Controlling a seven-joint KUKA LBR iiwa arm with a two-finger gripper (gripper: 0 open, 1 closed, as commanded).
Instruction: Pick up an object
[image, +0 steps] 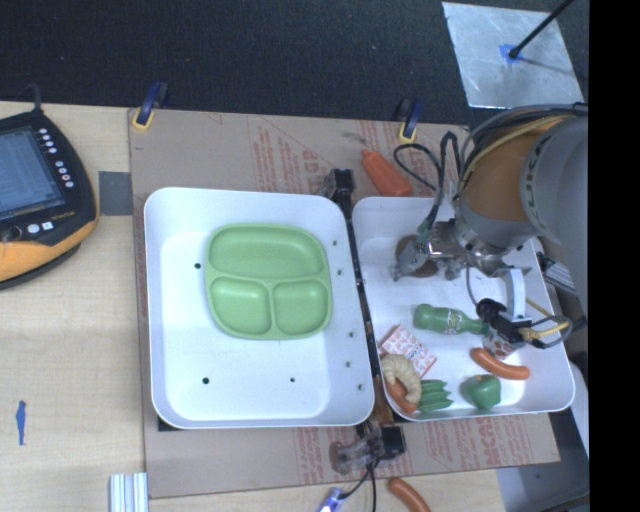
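My gripper (413, 258) is low in the upper left part of the right bin (372, 225), below the grey arm with its orange band (500, 185). Just under it and to the right lies a green bottle (447, 320) on its side. Along the bin's front there are a red-and-white packet (411, 349), a tan shrimp-like toy (400, 371), a green leafy piece (434, 394), a green pepper (481, 391) and a red sausage (500, 364). I see nothing held in the gripper.
The left bin (170, 330) holds a green divided plate (268, 280). An orange carrot (385, 173) lies on the cardboard behind the right bin, and another orange piece (409, 492) lies in front. A teach pendant (35, 200) sits at the far left.
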